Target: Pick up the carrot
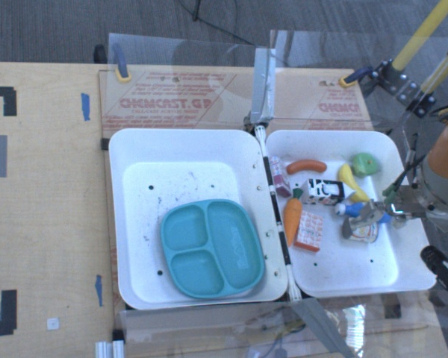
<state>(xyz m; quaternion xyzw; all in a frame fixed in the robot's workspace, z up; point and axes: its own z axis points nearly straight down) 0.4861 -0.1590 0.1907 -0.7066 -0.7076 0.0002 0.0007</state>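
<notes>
Camera view, looking down at a slant: the carrot [292, 217] lies in the right bin [343, 274], close against the bin's left wall, its orange body pointing toward the near edge and its green top toward the far side. Touching its right flank is a small orange-and-white carton [309, 231], lying flat. Just beyond the carrot's green end sits a black-and-white cow-patterned piece [325, 190], and past that a reddish sausage [305, 166] lies crosswise near the bin's far wall. A pink-and-clear packet [279, 177] rests by the left wall, beside the sausage. Further right, a yellow banana [351, 183] curves next to a green round item [364, 163]. The gripper [373, 216] hangs low over the right part of this bin, well apart from the carrot — its metal end is down among a clutter of small blue and clear bits, and whether it is open or closed, or has anything in it, cannot be told from this angle. The arm reaches in from the right, its orange band [442, 151] showing at the frame's edge. The left bin [134, 162] holds a teal divided plate [211, 247] with three compartments, set toward the bin's near right corner — dark specks dot the white floor around it.
</notes>
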